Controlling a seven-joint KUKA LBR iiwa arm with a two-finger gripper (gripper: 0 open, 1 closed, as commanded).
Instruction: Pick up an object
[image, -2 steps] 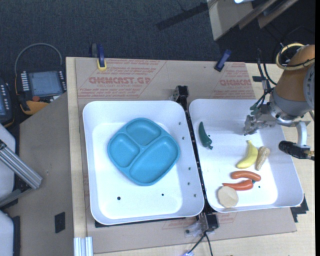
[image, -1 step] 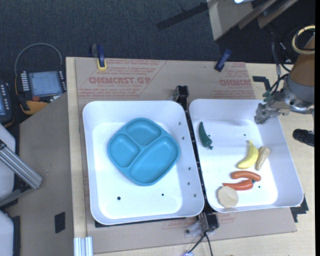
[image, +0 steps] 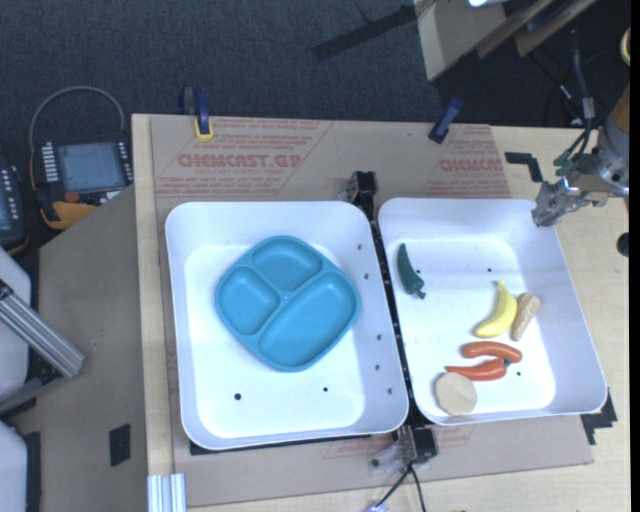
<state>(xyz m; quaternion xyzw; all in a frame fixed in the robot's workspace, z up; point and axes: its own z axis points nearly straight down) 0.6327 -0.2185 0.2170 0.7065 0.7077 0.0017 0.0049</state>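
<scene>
Dark blue-grey carpet (image: 280, 60) covers the floor from 9 through 12 o'clock. Bench top (image: 150, 300) is a pale tan board printed with red lettering; blue clamps grip its far edge, one with a yellow tip (image: 203, 115) at 11 o'clock, another (image: 444, 120) near 1 o'clock. A handheld control pendant (image: 88, 165) with a looped cable lies on the floor at 10 o'clock. Aluminium extrusion (image: 35, 330) crosses at 8 o'clock. Lighting even, soft shadows.

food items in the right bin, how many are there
6, all in the right bin: green pepper near its left wall, banana with a tan piece beside it, two red-orange sausages below, and a round beige piece at the front.
</scene>
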